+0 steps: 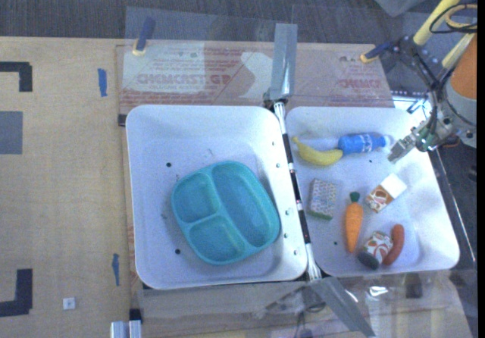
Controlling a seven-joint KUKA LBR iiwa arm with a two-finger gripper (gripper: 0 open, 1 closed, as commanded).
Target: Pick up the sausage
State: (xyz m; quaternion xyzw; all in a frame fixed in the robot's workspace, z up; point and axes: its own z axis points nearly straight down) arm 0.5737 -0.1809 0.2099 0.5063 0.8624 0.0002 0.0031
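The sausage [395, 244] is a short red-brown piece lying in the near right corner of the right bin [443, 211]. It rests against a small can [373, 249]. My gripper [405, 145] hangs over the far right part of that bin, just right of a blue bottle [362, 142]. It is well behind the sausage and carries nothing that I can see.
The right bin also holds a banana [317, 153], a carrot [353, 224], a small patterned box [323, 198] and a little carton [383, 194]. A teal divided plate [224, 211] lies in the left bin [151, 177]. Cables and a plastic box sit behind the arm.
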